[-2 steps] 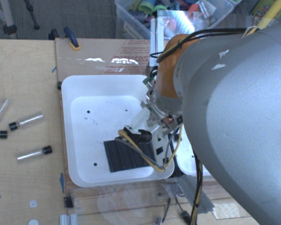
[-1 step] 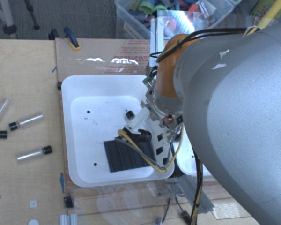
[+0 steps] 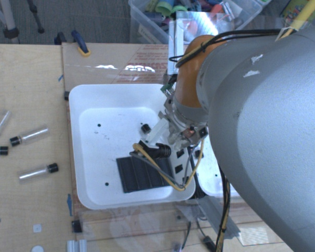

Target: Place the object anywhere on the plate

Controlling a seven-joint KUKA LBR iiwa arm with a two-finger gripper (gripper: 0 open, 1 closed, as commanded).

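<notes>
Pale wooden bench (image 3: 26,88) over grey carpet, and a clear tub of colourful toys (image 3: 199,7) sits on the floor behind it. A few glass vials (image 3: 31,136) with black caps are scattered on the bench off to the left, and a blue clip (image 3: 82,44) lies near the back edge. From my feed the arm (image 3: 262,119) is huge in the frame and covers nearly all of the right-hand bin (image 3: 212,185), so I'm mostly looking at the left bin (image 3: 89,101). The gripper (image 3: 170,133) is down over that bin's right side, tucked under the orange band, and honestly I can't tell whether it's open or closed because the wrist is in the way. I can't see it holding anything either. The thing I'm after, as far as I can make out, is the small black piece (image 3: 145,127) lying on the bin floor just left of the gripper, close to it, though I can't say if they touch. Nearer the front of the same bin there's a black ribbed slab (image 3: 140,174) lying flat, below the gripper in the view. The small piece sits apart from it, further back.
</notes>
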